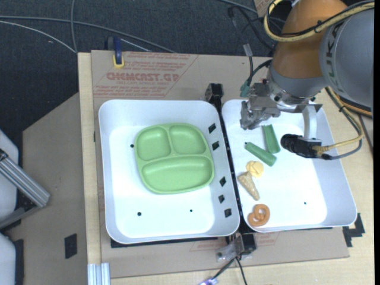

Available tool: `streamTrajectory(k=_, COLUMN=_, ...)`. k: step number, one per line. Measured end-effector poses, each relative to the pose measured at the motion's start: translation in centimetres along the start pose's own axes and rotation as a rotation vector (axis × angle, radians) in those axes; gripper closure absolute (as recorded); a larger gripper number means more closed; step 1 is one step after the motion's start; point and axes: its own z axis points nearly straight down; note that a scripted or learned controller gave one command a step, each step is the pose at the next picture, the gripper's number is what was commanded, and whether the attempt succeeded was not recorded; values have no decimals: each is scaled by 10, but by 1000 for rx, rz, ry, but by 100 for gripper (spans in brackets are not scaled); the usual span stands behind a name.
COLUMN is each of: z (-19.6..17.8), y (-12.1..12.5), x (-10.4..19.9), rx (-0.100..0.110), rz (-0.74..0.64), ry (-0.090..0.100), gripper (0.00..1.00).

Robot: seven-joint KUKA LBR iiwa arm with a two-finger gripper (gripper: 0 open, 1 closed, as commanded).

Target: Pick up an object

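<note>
My gripper (254, 119) hangs over the far left part of the right bin (314, 189). Just to its right and nearer lie two green sticks, one pointing away (271, 136) and one slanted (261, 154), touching at their near ends. Nearer along the bin's left side sit a small yellow piece (255, 168), a tan cone-shaped piece (250, 186) and an orange ring (259, 215). Nothing shows between the gripper and the bin floor beneath it.
A green divided plate (174, 158) lies in the middle of the left bin (119, 206). A black-clipped divider (222, 159) runs between the two bins. The arm's orange band (306, 28) looms over the right bin's far edge.
</note>
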Motion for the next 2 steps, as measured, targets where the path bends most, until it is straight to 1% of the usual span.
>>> streamTrajectory(k=1, z=-4, y=-14, x=48, rx=-1, rz=-1, ry=0, gripper=100)
streamTrajectory(k=2, z=16, y=-16, x=98, rx=1, rz=-1, ry=0, gripper=100)
